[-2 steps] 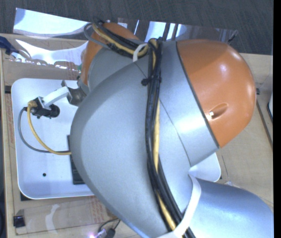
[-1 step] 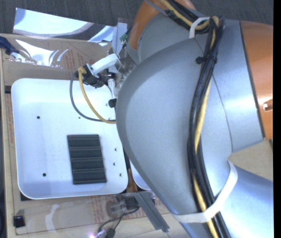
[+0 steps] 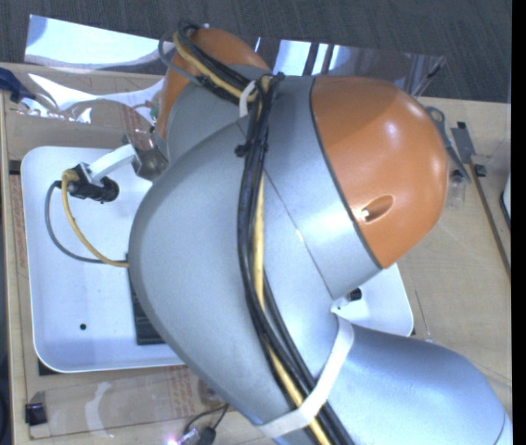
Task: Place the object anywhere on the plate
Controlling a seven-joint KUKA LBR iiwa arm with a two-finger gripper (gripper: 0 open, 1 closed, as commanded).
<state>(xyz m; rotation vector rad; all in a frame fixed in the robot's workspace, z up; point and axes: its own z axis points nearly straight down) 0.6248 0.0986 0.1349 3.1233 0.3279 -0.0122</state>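
One gripper hung over the far right part of the left bin, and little of it showed beyond a grey metal end under the arm's wrist; whether it was open or closed could not be told. A short white bar ran from it toward the middle of the left bin's far side and ended at a black plug. A yellow cable looped from that plug across the left bin's floor and back under the arm.

The arm lay across the whole right half of the left bin and hid most of it. A dark slab stuck out from under the arm on the near side of the left bin, with only its left edge seen. A dark speck sat on the floor just left of the slab.

Which thing was the object could not be told, nor where the plate lay, since the arm stood in the way.

The orange dome of the arm rose to the right of the left bin, above the right bin, of which one near corner showed. A black cable bundle ran along the arm, tied by a white strap. Shiny sheets lay beyond the left bin's far edge, and the wooden bench showed on its near side.
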